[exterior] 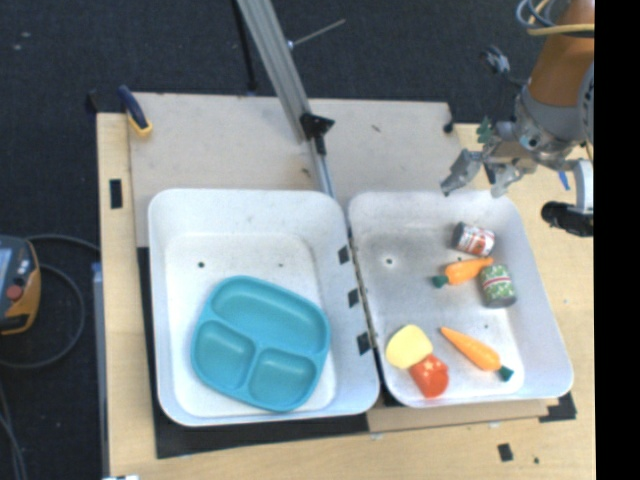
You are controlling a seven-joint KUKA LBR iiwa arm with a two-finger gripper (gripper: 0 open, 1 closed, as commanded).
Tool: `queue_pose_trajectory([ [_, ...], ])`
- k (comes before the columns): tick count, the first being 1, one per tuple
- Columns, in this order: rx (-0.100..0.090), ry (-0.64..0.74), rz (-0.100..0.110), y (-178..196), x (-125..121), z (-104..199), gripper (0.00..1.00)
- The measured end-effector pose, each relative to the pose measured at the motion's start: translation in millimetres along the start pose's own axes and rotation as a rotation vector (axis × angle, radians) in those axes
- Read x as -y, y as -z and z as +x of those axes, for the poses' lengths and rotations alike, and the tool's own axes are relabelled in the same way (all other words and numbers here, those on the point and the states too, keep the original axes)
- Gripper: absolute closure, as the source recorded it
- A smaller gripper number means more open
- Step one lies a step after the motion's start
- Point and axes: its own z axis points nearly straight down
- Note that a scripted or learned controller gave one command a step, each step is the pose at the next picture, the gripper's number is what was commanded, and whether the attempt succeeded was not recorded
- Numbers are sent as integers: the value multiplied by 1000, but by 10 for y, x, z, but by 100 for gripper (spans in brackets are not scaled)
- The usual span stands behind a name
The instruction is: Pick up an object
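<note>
With the gripper point(478, 175) seemingly spread and empty, it should drop squarely over the can point(474, 238) just below its jaws.

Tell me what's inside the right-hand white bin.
The right bin holds two carrots, two small cans, a yellow piece and a red piece touching it. Whatever lies beneath these is covered.

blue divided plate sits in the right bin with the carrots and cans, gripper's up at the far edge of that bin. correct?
Not quite. The camera view shows the blue divided plate alone in the left bin. The carrots and cans lie in the right bin, and the gripper hangs at its far edge.
</note>
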Motion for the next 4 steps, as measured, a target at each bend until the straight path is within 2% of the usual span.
queue_pose_trajectory([
  [2, 0, 2, 4, -1056, -25, 137, 0],
  [3, 1, 4, 4, -1257, -26, 121, 0],
  [4, 5, 7, 0, -1129, -35, 107, 100],
])
